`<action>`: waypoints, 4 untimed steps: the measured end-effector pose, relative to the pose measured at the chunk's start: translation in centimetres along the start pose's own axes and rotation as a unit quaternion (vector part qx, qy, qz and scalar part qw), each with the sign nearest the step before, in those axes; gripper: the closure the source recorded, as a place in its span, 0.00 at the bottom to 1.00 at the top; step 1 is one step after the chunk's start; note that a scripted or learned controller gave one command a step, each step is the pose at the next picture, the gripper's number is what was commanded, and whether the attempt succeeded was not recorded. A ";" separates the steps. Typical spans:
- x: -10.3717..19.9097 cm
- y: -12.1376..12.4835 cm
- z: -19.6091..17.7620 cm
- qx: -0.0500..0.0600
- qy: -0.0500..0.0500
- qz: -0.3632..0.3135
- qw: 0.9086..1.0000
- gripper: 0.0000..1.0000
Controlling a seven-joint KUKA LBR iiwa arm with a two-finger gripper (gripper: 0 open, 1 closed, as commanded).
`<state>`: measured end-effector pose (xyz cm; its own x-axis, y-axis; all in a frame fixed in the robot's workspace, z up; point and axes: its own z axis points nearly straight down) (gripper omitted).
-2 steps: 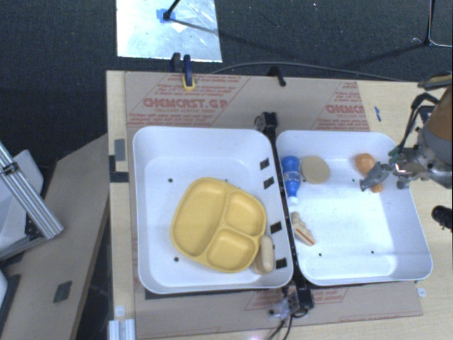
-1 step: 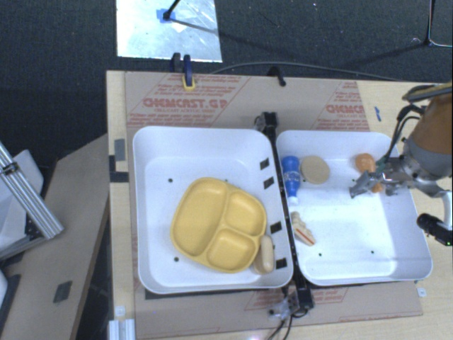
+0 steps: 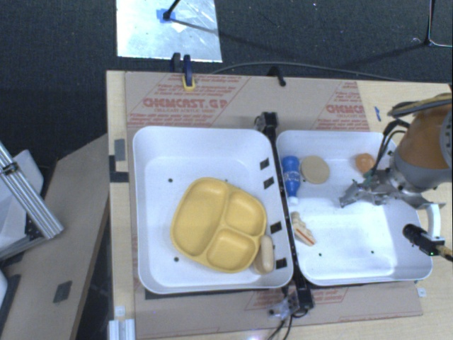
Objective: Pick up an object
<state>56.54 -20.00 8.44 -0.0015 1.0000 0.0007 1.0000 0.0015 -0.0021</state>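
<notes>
Half the arm [image 3: 425, 147] is cut off; whether the claw [image 3: 352, 194] grips anything, I cannot tell.

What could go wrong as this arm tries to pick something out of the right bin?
1. The gripper hangs over bare floor of the right bin, away from every object, so closing here would likely grab nothing.
2. The blue bottle and the small orange and white piece lie against the bin's left wall, which may block the gripper.
</notes>
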 end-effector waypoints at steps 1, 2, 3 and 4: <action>-0.1 0.2 -1.4 -0.003 -0.001 0.000 1.000 1.00; 0.2 0.6 -5.8 -0.004 -0.001 -0.001 1.000 1.00; 0.3 0.6 -10.2 -0.004 -0.001 -0.001 1.000 1.00; -0.6 0.8 -14.9 -0.005 -0.002 -0.001 1.000 1.00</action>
<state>57.35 -20.59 23.39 -0.0042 1.0000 -0.0030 1.0000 0.0042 0.0070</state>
